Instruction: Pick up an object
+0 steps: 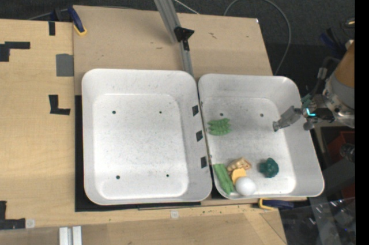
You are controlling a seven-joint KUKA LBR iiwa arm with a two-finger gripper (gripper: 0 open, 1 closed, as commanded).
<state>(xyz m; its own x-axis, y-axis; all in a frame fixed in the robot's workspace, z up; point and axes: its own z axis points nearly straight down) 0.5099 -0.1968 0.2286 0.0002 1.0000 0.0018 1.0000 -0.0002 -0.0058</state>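
**Five small objects in the right bin, gripper at its far edge**

Two shallow white bins sit side by side on the wooden bench. The left bin (138, 134) has only dark speckles on its floor. The right bin (253, 94) holds five small things, one of each kind.

A green ridged piece (219, 126) lies alone near the bin's left wall, about halfway down. The other four are gathered along the near edge: a long green piece (223, 178) leaning against the lower left corner, a tan lumpy object (238, 168) just beside it, a white ball (245, 186) touching the tan object's lower side, and a dark teal rounded object (268, 167) set a little apart to the right.

The gripper (283, 120) reaches in over the right rim of the right bin, well apart from all five objects, with a small teal light glowing behind it on the wrist. Whether it is spread or closed I cannot tell at this size, and nothing is visibly held.

No brand, label or readable writing shows on any object or on either bin.
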